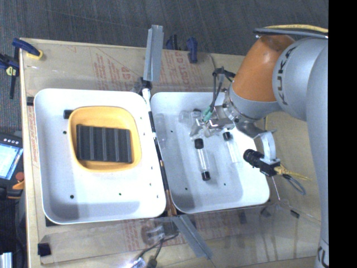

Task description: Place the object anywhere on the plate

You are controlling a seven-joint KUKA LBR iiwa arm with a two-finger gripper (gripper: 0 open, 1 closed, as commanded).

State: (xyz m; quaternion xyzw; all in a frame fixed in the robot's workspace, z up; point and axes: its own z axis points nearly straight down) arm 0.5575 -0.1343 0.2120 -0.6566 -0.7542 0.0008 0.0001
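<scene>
Dark grey carpet lies behind the bench [89, 66], whose brown top bears printed red lettering and carries two shallow white bins side by side.

1. Arm [295, 77]: grey, with an orange band above the wrist. It enters from the right of the camera view and reaches over the right bin.
2. Left bin [50, 194]: it holds the plate [105, 135], a yellow rounded-square dish lying near the bin's middle. A dark ribbed insert covers the plate's centre.
3. Right bin [178, 194]: it holds the object [202, 159], a slim clear tube with black ends. The tube lies lengthwise on the bin floor, near the middle of the bin and well apart from the plate.
4. Pincer [212, 128]: it hangs over the upper middle of the right bin, just above the tube's upper end. Whether its fingers are spread or closed cannot be told from this view, and no item is seen between them.
5. Blue clamps [192, 48]: they grip the bench's far edge.
</scene>
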